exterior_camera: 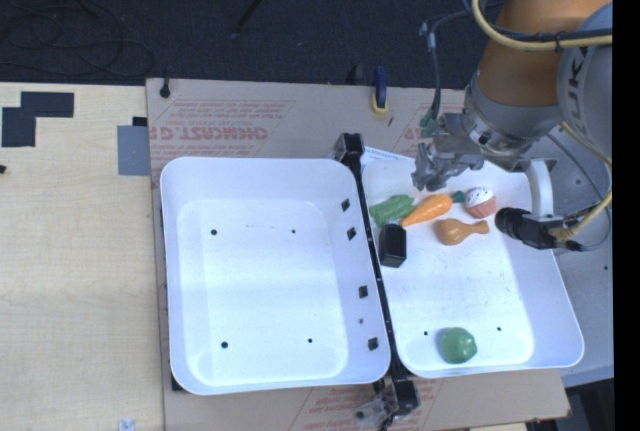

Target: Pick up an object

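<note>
Gripper (436,171) hovering low over the right bin (560,319); whether it was released or clenched I could not tell from my screen.

From largest down: the arm (540,29) reached in over the right bin's far corner, I judged because most of the pickable items lay clustered there, while the left bin (170,269) sat beside it. Under the gripper lay a carrot (428,210) touching a green pepper (391,209), the likeliest targets. A brown drumstick (459,232) lay just beside them, a green ball (457,345) well apart near the front, a black block (391,245) against the divider, and a small red-and-white egg (480,200) near the carrot's tip.
</note>
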Controlling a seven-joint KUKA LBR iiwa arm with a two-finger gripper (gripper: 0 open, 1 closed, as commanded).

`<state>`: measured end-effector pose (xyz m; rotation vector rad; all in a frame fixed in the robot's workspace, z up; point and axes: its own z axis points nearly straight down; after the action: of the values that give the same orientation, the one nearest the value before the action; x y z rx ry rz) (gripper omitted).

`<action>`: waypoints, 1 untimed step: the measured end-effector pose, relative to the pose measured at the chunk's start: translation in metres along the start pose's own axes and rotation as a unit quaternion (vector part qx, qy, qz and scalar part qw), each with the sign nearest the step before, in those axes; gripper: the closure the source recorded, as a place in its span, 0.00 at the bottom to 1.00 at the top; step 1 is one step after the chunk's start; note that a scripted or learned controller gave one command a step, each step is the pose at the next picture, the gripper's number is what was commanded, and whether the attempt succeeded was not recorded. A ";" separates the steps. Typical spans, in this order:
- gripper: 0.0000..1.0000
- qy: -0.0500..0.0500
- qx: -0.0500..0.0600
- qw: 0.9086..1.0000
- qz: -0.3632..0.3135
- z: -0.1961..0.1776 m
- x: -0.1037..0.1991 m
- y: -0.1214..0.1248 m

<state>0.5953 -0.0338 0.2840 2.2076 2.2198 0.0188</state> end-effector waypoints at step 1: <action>1.00 -0.002 0.002 1.000 0.002 -0.151 -0.025 -0.011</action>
<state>0.5823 -0.0587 0.4352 2.2132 2.2142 0.0109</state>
